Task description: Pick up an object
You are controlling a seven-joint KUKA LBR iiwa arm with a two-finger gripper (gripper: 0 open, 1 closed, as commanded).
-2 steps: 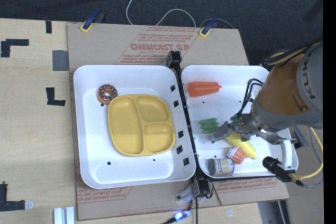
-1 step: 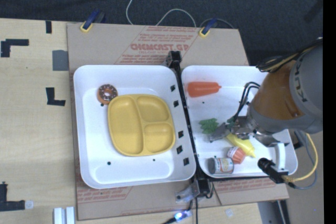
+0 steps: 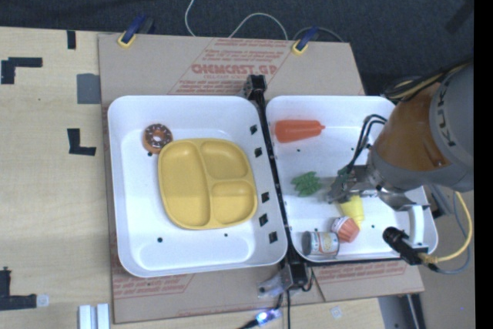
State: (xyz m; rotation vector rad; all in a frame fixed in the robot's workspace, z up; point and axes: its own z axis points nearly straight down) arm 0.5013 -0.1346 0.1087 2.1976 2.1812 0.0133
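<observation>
The right bin holds an orange carrot at its far left, a green leafy piece in the middle, a yellow piece, a small orange-and-white object and a tin can near the front. My gripper hangs low over the bin, just right of the green piece and directly above the yellow piece. The arm's grey and orange body covers the bin's right side.
The left bin holds a yellow divided plate and a chocolate doughnut at its far left. A black divider runs between the bins. Cardboard lies under both bins.
</observation>
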